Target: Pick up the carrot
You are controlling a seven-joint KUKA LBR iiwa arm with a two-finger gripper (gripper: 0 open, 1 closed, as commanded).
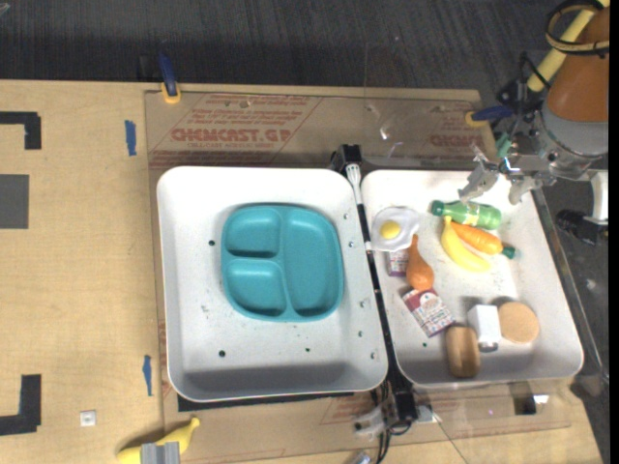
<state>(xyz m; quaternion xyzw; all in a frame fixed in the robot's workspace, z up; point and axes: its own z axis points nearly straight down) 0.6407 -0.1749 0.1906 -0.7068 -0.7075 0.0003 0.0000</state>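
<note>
The carrot [476,238] lies in the right bin [556,288], toward its far right part, resting slantwise across a yellow banana [462,250], with its green top pointing right. Just beyond it lies a green bottle [466,213]. The gripper [495,179] hovers over the far right corner of this bin, near the bottle and apart from the carrot; its two fingers are spread and nothing sits between them. Left of the carrot are a fried egg toy [391,228] and an orange pear-shaped piece [420,269], and nearer the camera lie a small packet [428,311], a brown bread roll [461,350] and a round tan piece [518,323]. The left bin [184,288] holds a teal divided plate [283,261]. Both bins sit on the tabletop [68,288].
</note>
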